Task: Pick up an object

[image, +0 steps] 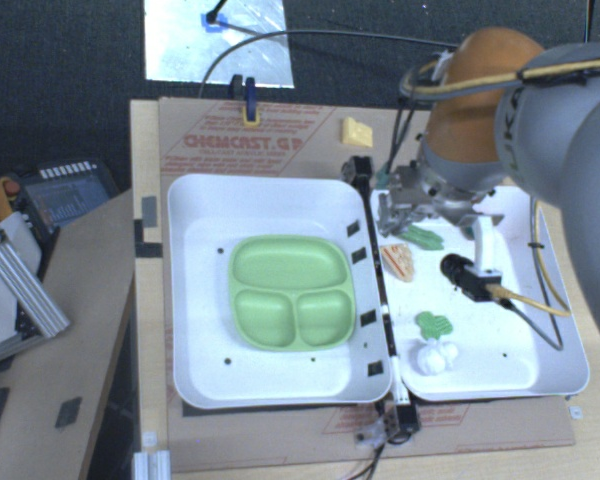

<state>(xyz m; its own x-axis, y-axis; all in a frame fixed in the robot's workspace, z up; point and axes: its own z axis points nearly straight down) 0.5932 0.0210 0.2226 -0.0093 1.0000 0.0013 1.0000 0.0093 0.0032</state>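
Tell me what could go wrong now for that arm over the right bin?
The claw hangs close to the divider between the bins, so it might bump it. The green piece and orange slice lie close together, so a grab could catch both or push one away. The yellow cable near the black part could snag.

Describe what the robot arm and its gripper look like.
The arm is bulky, rounded and grey, with an orange band above the wrist. A yellowish cable and dark cables run along it. The gripper is a compact silvery metal assembly.
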